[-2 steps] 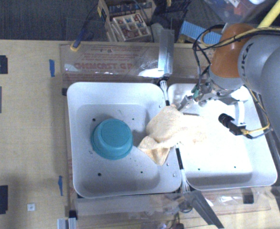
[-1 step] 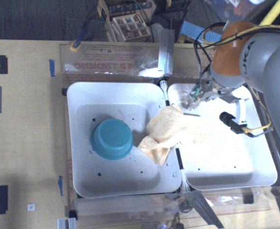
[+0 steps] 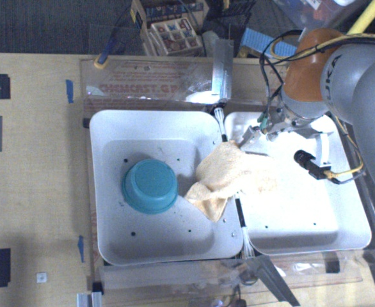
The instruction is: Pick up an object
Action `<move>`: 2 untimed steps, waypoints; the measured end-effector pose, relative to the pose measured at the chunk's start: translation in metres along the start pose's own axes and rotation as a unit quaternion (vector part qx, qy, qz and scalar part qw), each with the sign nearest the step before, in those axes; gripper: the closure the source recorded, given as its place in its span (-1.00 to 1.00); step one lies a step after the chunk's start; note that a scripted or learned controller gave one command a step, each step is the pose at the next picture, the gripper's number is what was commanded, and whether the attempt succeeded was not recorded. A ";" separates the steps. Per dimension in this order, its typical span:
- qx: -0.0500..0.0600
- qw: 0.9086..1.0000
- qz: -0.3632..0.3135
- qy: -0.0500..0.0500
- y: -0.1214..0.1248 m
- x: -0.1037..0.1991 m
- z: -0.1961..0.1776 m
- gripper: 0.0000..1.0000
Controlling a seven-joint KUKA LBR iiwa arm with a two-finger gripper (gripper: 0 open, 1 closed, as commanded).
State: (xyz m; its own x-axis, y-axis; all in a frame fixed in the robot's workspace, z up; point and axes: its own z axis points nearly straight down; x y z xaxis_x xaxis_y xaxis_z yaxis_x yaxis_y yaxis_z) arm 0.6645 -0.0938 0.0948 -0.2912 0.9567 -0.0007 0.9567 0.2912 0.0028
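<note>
A cream-yellow cloth [image 3: 224,174] lies draped over the divider between the two white bins, partly in each. Its upper corner is drawn to a point that meets the tip of my gripper [image 3: 244,139], which reaches in from the right over the back of the right bin [image 3: 303,226]. The gripper looks shut on that corner of the cloth. A teal bowl [image 3: 150,185] sits upside down in the left bin [image 3: 111,139], well to the left of the gripper.
The grey arm with its orange band [image 3: 309,66] hangs over the right bin's back right corner, with black and yellow cables [image 3: 315,165] beside it. A clear plastic sheet [image 3: 149,85] and boxes lie behind the bins. Wooden bench lies to the left.
</note>
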 end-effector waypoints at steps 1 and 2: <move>0.001 1.000 0.000 0.000 0.000 -0.001 -0.007 1.00; 0.001 1.000 0.000 0.000 0.000 -0.001 -0.007 -1.00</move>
State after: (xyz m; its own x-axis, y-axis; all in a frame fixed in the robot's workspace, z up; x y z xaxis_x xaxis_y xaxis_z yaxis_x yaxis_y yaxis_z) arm 0.6644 -0.0947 0.1018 -0.2905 0.9569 -0.0009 0.9569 0.2905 0.0010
